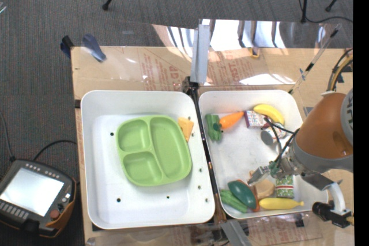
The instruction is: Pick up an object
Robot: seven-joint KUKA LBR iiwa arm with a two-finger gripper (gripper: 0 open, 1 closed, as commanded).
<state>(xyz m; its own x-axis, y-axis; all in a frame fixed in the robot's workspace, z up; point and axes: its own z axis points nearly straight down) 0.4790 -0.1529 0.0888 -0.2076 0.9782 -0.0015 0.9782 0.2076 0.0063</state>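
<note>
- Camera view: the gripper (266, 171) is hanging low over the right bin (288, 102), near its front right corner, above a cluster of toys
- A brown block (264, 188) is lying just under it, a yellow banana (280, 203) stretching along the front wall
- Whether the gripper is gaping or closed, I cannot tell

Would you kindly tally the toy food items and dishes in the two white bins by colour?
Yellow: 3, curved yellow banana, long yellow piece, yellow-orange wedge
Green: 3, divided green plastic plate, dark green rounded vegetable, slim green pod
Orange: 1, orange carrot with green top
Total: 7; the items crowded around the gripper are too unclear to sort.
</note>
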